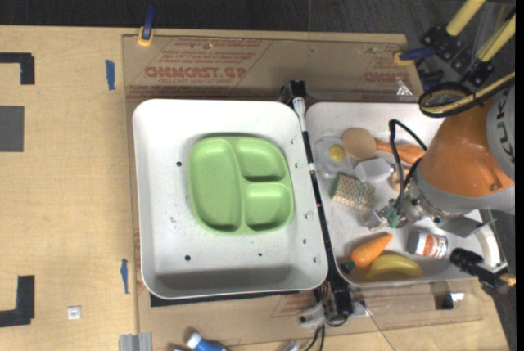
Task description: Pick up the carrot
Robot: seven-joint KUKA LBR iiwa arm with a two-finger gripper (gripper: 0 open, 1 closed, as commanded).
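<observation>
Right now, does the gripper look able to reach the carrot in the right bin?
Probably yes. The carrot lies uncovered near the right bin's front, beside the banana, and the gripper hangs just above it. The banana touching it may crowd the grasp.

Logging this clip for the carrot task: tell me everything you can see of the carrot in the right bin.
The carrot is a small, smooth orange piece, plastic-looking like toy food, with a green stub at its lower-left end. It lies flat and slanted, thicker end up-right, near the front of the right bin. Its lower side meets a yellow banana-like item; a small can lies to its right, apart from it. The gripper hangs just above and to its right, not on it.
</observation>
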